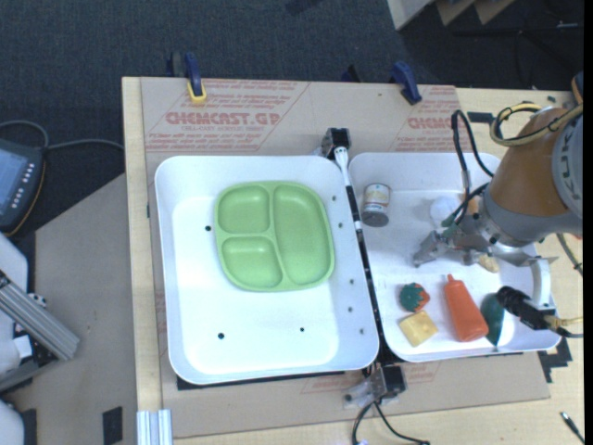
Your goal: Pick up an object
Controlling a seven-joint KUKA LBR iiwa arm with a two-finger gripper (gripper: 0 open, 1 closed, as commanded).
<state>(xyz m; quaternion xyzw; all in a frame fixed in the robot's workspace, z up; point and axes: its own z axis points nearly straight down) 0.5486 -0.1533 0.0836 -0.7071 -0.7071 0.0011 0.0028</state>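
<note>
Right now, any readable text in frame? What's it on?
"CHEMCAST GP": red print on the brown protective sheet behind the left bin.
"CHEMC...": the same print again behind the right bin, cut off by cables.
Smaller red lines under both: too blurred to read.

Green tray (275,235), orange bottle (464,310), white bins (185,276)

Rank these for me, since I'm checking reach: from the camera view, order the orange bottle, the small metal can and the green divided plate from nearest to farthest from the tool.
Measured from the tool:
1. Orange bottle, just below it in the right bin.
2. Small metal can, up and left, near the bins' shared edge.
3. Green divided plate, far left, in the left bin.
</note>
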